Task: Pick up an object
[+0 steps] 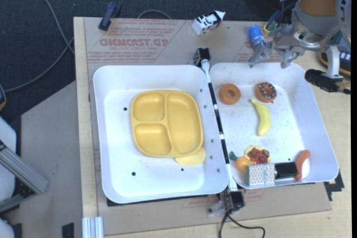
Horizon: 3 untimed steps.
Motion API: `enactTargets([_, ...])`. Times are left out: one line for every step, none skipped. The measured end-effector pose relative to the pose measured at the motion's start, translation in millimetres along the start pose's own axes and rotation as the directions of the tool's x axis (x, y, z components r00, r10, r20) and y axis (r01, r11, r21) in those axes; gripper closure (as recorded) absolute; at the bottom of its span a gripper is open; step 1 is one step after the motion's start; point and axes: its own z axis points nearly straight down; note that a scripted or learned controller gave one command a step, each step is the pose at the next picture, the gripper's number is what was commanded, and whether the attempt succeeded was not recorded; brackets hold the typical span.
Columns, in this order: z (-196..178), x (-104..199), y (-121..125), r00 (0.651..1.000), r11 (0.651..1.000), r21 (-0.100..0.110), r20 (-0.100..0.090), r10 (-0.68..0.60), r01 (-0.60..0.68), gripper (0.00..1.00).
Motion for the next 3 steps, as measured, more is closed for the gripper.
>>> enactTargets([120.9, -36.6, -13.1, 1.0, 1.0, -0.004, 0.003, 0.001, -0.001, 0.0])
enactTargets([142.8, -24.3, -72.3, 1.0, 1.0, 0.002, -0.001, 0.001, -0.001, 0.0])
enactTargets([132.4, -24.1, -71.4, 1.0, 1.0, -0.001, 0.0, 0.002, -0.002, 1.0])
